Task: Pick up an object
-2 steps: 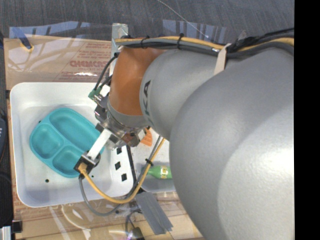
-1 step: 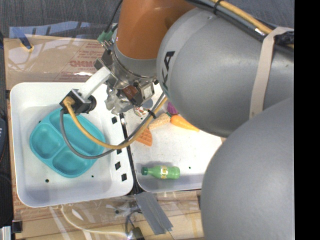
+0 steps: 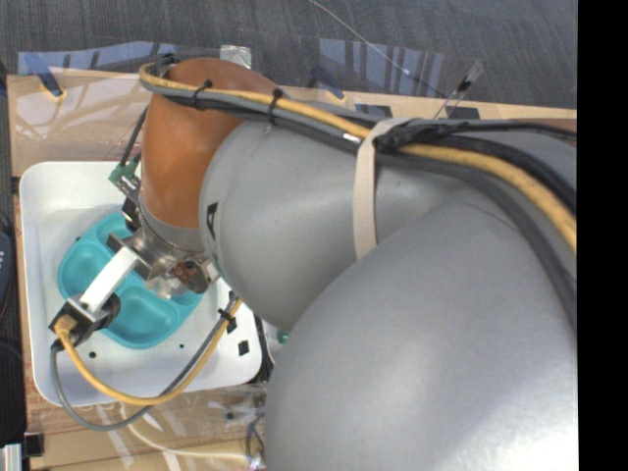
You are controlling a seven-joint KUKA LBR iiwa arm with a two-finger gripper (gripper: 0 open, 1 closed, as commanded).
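One teal dish (image 3: 147, 320) sits right under my gripper (image 3: 182, 278) in the white bin (image 3: 39, 224) — gripping or apart, I cannot tell.

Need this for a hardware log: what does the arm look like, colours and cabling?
The arm is grey, built of bulky rounded segments, with an orange band above the wrist. A yellow cable and black cables run along its top, bound by a pale strap and thin black ties.

Grey arm (image 3: 412, 263) over white bin (image 3: 44, 199), teal dish (image 3: 83, 263) under its gripper (image 3: 180, 275)
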